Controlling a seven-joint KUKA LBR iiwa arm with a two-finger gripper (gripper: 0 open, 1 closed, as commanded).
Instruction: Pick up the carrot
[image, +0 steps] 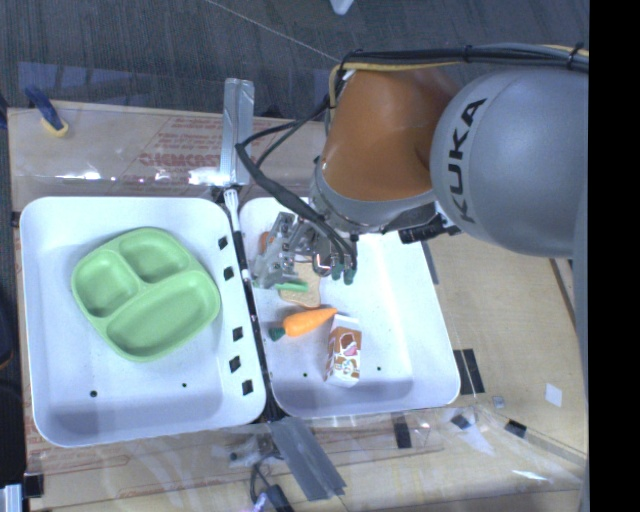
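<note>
The carrot lies in the right bin, near that bin's left wall, its orange body pointing up and to the right and its green stub toward the divider between the bins. Just to its right stands a small carton, close enough that the two nearly touch, and just above the carrot lies a pale, flat piece that looks like a slice of bread. The gripper hangs over the upper left part of the same bin, above the bread slice and a little short of the carrot; whether it is released or clenched I cannot tell, since the metal parts blur together under the wrist. Nothing orange shows in its grasp, so the carrot is not yet picked up. The step in hand looks like the approach. The next move would call for shifting the gripper toward the view's bottom, centring it over the carrot's body and turning it to close across the narrow width, clear of the carton. The left bin holds a green divided plate, apart from the work.
</note>
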